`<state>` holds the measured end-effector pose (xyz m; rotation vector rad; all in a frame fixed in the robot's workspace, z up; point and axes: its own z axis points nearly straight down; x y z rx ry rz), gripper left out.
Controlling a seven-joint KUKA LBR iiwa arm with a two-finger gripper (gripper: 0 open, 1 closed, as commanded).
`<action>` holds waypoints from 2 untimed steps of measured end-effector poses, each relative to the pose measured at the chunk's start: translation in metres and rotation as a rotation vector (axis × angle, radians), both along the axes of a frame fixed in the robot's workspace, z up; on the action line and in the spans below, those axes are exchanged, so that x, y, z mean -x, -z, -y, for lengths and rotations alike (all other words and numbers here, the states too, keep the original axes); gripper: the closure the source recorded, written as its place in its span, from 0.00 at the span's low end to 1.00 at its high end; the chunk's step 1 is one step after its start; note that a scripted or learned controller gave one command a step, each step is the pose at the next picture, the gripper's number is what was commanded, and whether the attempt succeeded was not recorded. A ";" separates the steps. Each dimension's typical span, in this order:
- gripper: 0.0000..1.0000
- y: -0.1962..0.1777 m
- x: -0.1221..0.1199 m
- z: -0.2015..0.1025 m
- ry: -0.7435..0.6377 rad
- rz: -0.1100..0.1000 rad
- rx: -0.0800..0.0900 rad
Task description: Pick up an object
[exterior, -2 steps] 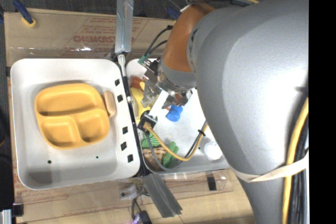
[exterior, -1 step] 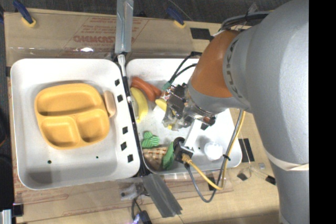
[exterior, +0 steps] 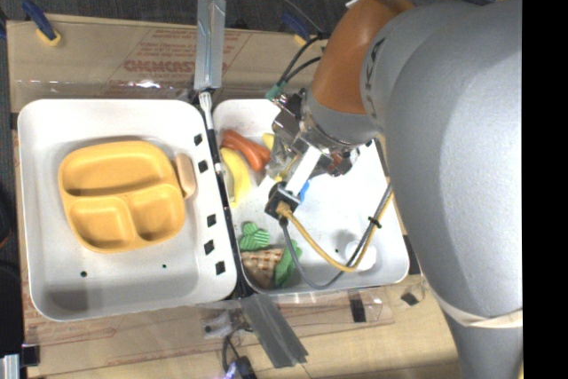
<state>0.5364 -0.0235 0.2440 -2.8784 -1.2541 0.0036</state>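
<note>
I am watching the gripper (exterior: 282, 157) hanging low in the right bin (exterior: 342, 209), near its edge beside the other bin, close to an orange toy (exterior: 247, 148) and a yellow toy (exterior: 232, 175). I cannot tell whether it is clenched or released. Nothing is looking lifted, so I am judging the pick still undone.
</note>
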 end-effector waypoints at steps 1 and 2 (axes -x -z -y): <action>1.00 -0.011 -0.048 0.025 0.046 -0.002 0.001; 1.00 0.014 -0.102 0.024 0.003 -0.003 0.001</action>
